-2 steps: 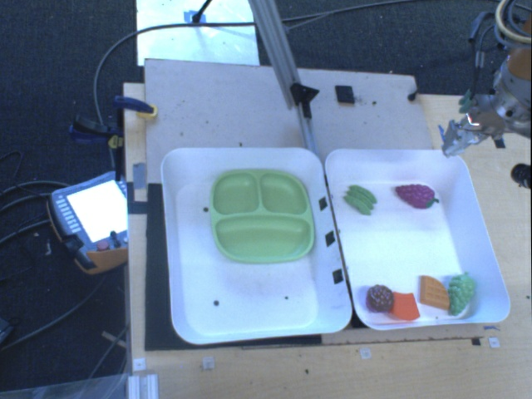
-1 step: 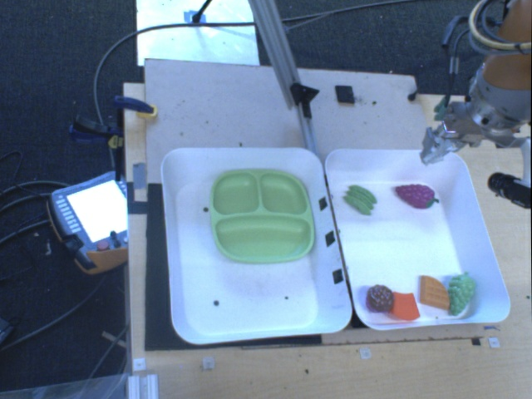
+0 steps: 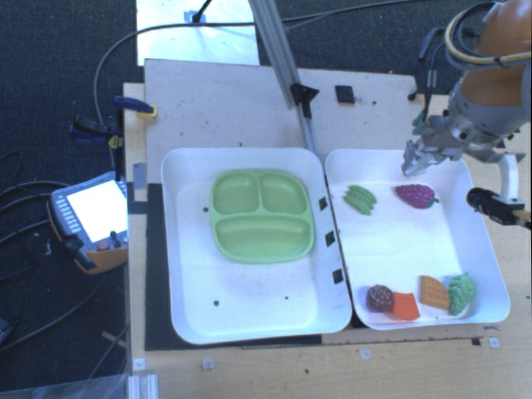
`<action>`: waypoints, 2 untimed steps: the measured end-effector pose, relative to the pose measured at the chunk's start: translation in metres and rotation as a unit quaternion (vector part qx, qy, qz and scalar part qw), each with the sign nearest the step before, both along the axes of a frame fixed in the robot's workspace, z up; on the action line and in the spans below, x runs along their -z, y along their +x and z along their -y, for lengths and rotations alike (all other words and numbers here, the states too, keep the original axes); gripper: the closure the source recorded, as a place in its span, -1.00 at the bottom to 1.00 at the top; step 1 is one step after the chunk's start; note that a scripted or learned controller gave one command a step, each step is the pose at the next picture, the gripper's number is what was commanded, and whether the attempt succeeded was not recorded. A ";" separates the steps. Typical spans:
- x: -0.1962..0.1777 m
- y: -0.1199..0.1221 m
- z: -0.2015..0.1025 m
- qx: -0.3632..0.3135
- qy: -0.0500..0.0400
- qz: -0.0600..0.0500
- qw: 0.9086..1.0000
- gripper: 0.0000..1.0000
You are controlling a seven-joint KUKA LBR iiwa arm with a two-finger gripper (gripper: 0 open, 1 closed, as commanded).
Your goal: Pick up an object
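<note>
My gripper (image 3: pixel 413 165) hangs over the far edge of the right bin (image 3: pixel 416 248), just above and left of a purple grape bunch (image 3: pixel 415 195). Nothing shows between its fingers. A green pea pod (image 3: pixel 360 199) lies further left in the same bin. Along that bin's near edge sit a dark red-brown berry (image 3: pixel 380 298), an orange wedge (image 3: pixel 405 307), an orange cracker (image 3: pixel 433 292) and a green broccoli-like piece (image 3: pixel 461 292).
The left bin (image 3: pixel 249 298) holds a green divided plate (image 3: pixel 262 215). A slanted metal pole (image 3: pixel 278 40) crosses the bench behind the bins. A tablet-like pendant (image 3: pixel 90 219) and cables lie on the floor at left.
</note>
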State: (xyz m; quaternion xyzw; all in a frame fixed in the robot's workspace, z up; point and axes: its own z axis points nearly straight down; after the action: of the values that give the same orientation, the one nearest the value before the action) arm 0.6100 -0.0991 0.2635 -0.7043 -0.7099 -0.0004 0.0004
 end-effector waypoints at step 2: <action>0.002 -0.032 -0.104 -0.001 0.000 0.000 1.000 1.00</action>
State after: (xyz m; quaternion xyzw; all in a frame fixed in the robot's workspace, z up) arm 0.5785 0.0046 0.2618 -0.7035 -0.7107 -0.0004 0.0008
